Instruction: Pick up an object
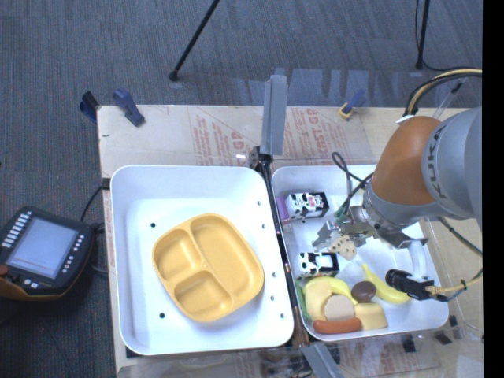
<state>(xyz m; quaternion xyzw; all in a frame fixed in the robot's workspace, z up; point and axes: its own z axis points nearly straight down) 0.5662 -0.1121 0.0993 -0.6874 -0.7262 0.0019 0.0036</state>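
Grey arm with orange band over right white bin (437,309), two-finger gripper (340,239) low between two black-and-white cow-print blocks – one above (306,203), one below (318,263), fingers' state – cannot tell, yellow three-compartment plastic plate (207,267) in left white bin (130,211), toy food pile (346,302) at right bin's near edge

teach pendant (41,250), blue clamps (127,107), tripod legs (198,31)

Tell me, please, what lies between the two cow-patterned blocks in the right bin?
In the camera view, bare white bin floor separates the upper cow block from the lower one; the gripper sits just right.
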